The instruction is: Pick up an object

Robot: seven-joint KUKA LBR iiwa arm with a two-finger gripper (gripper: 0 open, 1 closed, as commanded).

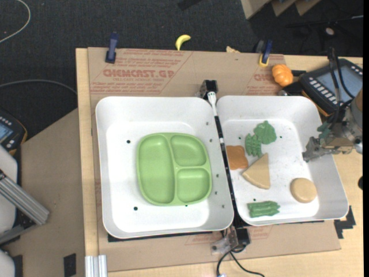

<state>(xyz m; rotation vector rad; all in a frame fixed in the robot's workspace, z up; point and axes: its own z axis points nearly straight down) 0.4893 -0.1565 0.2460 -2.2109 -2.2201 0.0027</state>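
The right bin (pixel 323 209) holds several toy foods: a green broccoli piece (pixel 265 131), a smaller green leafy piece (pixel 252 144), an orange-brown block (pixel 236 156), a tan wedge (pixel 258 172), a round tan biscuit (pixel 302 190) and a green ridged piece (pixel 263 209). My gripper (pixel 316 149) hangs over the bin's right side, above and slightly right of the biscuit. Nothing shows in its grasp.
The left bin (pixel 115 126) holds a green divided plate (pixel 173 168). A small orange fruit (pixel 282 74) and a yellow banana toy (pixel 183 40) lie on the board behind the bins. Blue clamps (pixel 111 49) grip the board's far edge.
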